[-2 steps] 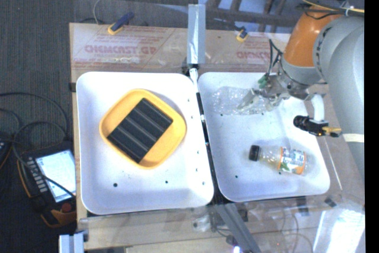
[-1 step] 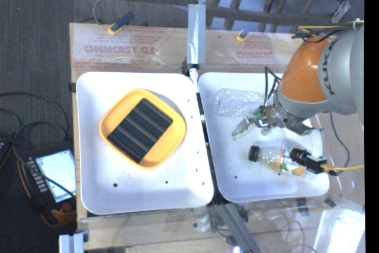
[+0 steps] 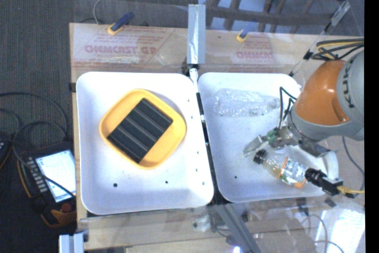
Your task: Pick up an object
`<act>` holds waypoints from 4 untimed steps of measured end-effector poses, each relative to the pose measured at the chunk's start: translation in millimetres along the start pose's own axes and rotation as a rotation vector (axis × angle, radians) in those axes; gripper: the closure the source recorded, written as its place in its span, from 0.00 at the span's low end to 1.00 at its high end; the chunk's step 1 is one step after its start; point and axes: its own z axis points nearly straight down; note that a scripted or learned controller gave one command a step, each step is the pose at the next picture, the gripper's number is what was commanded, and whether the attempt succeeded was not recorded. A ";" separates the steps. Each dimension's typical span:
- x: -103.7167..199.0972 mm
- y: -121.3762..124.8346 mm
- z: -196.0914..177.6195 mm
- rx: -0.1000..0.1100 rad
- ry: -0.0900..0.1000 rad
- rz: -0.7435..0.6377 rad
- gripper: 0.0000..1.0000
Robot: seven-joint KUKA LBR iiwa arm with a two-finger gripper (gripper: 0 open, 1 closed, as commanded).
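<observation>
Camera view: small clear bottle lying on its side in the right bin, toward the near right corner, dark cap pointing left, long axis running left to right with a slight downward slant. Just above it the gripper, opening impossible to judge from here, nothing visibly held. Best approached straight down over the bottle's middle, closing across the short axis. Further back, a crumpled clear plastic bottle. In the left bin, a yellow dish under a ribbed black block. Wooden counter beneath.
</observation>
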 end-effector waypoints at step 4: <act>62.3 -0.6 -154.0 0.016 0.003 0.056 0.00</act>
